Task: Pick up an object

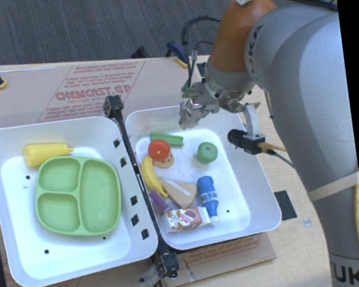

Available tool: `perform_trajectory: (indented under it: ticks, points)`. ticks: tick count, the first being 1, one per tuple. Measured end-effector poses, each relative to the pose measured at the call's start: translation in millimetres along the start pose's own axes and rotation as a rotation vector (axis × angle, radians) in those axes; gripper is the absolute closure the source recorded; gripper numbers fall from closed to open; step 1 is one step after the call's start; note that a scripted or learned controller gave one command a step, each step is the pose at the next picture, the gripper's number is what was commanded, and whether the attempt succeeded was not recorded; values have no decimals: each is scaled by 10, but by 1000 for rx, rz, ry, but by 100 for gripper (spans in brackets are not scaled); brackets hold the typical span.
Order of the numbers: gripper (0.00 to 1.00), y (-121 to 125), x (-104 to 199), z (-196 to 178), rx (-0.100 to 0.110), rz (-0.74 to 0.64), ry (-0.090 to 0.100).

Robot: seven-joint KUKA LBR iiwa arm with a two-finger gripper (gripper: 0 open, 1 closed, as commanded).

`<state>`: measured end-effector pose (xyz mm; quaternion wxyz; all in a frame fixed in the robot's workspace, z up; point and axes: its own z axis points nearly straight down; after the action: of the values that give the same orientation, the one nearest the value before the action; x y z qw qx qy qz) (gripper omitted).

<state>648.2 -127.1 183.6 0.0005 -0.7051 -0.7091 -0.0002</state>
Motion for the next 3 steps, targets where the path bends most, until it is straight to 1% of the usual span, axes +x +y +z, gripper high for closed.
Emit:
perform_trajectory:
  ticks: [1, 2, 3]
  points:
    - [100, -36, 890, -143, 3, -2, 0]
    - [100, -1228, 1034, -76, 5, 0, -1]
    - [0, -1226, 1035, -78, 4, 0, -1]
